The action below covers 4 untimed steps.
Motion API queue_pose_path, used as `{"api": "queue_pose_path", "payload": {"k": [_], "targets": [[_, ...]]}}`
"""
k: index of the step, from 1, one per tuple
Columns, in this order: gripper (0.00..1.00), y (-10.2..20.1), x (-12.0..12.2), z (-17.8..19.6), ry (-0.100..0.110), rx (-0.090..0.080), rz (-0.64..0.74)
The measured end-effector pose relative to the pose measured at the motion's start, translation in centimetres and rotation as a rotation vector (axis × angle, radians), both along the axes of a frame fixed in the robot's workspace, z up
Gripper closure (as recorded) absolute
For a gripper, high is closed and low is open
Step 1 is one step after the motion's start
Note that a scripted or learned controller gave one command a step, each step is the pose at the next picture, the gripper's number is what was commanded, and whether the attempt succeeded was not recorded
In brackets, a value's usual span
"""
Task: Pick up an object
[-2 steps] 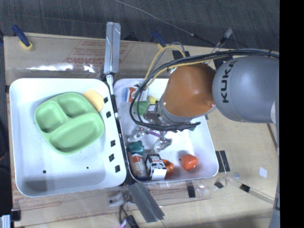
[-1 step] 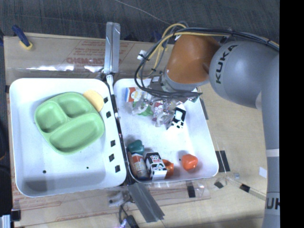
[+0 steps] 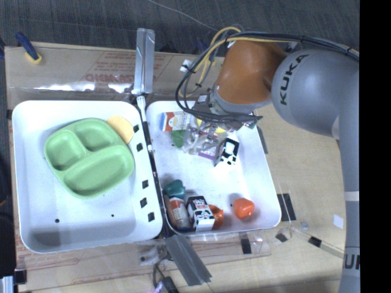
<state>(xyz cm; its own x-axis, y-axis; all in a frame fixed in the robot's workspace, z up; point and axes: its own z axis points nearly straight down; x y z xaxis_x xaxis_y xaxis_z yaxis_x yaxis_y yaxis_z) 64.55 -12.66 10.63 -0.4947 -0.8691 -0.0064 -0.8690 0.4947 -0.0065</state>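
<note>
The gripper (image 3: 211,133) is lowered over clutter at the right bin's (image 3: 259,182) far end; finger state cannot be told; one item should be isolated

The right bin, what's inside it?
In the right bin: an orange object, a bottle with a teal cap, a black-and-white carton, and clutter near the top. The arm covers part of that.

The grey arm (image 3: 311,93) bears the black letters "KUKA" along its casing near the wrist. Faint red print runs across the brown board (image 3: 113,69) on the counter behind the bins, too dim to read.
</note>
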Motion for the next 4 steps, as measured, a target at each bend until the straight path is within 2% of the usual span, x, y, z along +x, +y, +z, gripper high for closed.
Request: {"api": "queue_pose_path", "payload": {"k": [1, 2, 3, 4], "targets": [[1.00, -5.8, -1.4, -0.7, 0.000, 0.005, 0.284], [1.00, -6.2, -1.6, -1.0, -0.008, 0.017, 0.566], [1.00, -7.4, 0.9, -0.9, -0.003, -0.008, 0.946], [1.00, -0.5, -0.2, 14.0, -0.002, -0.009, 0.709]]}}
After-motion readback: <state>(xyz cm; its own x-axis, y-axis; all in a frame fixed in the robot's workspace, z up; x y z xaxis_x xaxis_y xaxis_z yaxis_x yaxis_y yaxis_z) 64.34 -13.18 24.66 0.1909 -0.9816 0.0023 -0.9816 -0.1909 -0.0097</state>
